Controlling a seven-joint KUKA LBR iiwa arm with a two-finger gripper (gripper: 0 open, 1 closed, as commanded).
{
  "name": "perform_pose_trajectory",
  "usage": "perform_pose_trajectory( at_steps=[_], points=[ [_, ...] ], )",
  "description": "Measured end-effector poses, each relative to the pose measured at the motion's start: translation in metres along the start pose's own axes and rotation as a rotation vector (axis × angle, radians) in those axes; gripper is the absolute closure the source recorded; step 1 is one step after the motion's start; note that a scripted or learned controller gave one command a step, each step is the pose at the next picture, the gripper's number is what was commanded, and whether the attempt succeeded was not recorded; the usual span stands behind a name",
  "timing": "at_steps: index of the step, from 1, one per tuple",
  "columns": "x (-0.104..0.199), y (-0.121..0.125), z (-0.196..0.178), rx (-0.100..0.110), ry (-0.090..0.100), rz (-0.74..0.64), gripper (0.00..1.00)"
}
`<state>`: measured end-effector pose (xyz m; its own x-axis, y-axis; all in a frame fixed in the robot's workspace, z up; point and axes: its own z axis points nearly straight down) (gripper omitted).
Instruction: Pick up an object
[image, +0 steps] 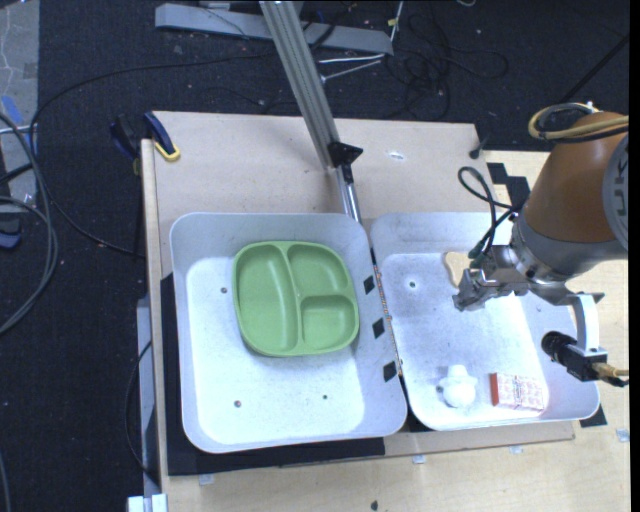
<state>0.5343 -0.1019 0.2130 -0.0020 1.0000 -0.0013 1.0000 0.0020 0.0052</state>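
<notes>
although the claw (472, 292) sits low in the right bin (420, 300) beside a pale item (455, 266), i cannot tell its state; nothing looks lifted. white object (459, 388) and red-printed packet (519, 392) lie near the front rim, untouched.

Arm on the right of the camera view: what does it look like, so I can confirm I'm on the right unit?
A bulky rounded arm with an orange-brown band above a grey wrist section. Black cables loop along its left side. It ends in a small metallic grey gripper.
</notes>
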Motion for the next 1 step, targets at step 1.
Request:
perform_pose_trajectory(
  at_steps=[1],
  points=[
    [0.0462,0.0109,-0.0072,0.003,0.002,-0.004,1.0]
  ],
)
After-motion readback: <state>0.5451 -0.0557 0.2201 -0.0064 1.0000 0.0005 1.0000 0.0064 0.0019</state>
